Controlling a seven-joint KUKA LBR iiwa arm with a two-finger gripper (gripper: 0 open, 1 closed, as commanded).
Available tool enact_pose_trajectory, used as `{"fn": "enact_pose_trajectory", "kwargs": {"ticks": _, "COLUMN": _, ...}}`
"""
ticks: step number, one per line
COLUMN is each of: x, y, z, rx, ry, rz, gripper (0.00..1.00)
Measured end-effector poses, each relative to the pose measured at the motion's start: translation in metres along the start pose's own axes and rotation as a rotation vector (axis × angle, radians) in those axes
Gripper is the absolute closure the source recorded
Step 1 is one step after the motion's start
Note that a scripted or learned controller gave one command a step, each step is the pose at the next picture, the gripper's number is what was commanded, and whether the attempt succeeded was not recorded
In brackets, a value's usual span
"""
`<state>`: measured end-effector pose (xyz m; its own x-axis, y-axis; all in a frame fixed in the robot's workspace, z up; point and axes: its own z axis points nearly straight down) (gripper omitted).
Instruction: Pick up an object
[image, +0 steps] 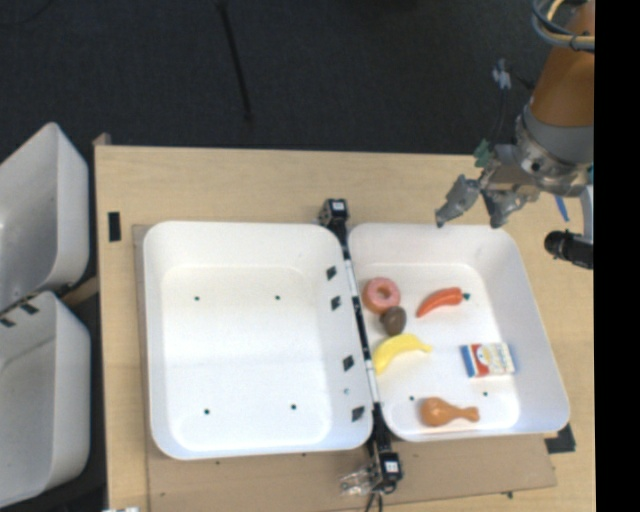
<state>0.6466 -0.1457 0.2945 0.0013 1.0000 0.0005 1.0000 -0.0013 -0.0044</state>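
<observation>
- While I watch from above, the gripper hangs over the bench just past the far rim of the right bin, near that bin's far right corner.
- Its two fingers are spread apart with nothing between them, so I call the jaws released.
- Above the gripper I see the grey wrist and the orange band of the arm, coming in from the right.
- Taking the right bin as my landmark, every loose thing lies inside it.
- I have a pink doughnut close to the bin's left wall, toward the far side.
- Just beside the doughnut, on its near side, sits a small brown lump; I cannot tell whether the two touch.
- Nearer me again, a yellow banana lies close to the left wall, just beside the brown lump.
- At mid bin, to the right of the doughnut, a red-orange chilli pepper lies at a slant, green stem end toward the right wall.
- A small white carton with red and blue print lies flat toward the right wall, well apart from the banana.
- An orange-brown drumstick rests near the front rim, thin end pointing right.
- To the left of the right bin, touching it along the clipped middle seam, the left bin sits on the wooden bench.
</observation>
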Motion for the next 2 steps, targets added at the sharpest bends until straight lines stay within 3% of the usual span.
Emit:
{"fn": "enact_pose_trajectory", "kwargs": {"ticks": 1, "x": -0.004, "y": -0.027, "z": 0.119, "rx": 0.013, "ry": 0.002, "rz": 0.0, "gripper": 0.0}}
{"fn": "enact_pose_trajectory", "kwargs": {"ticks": 2, "x": -0.029, "y": -0.015, "z": 0.163, "rx": 0.004, "ry": -0.002, "rz": 0.001, "gripper": 0.0}}
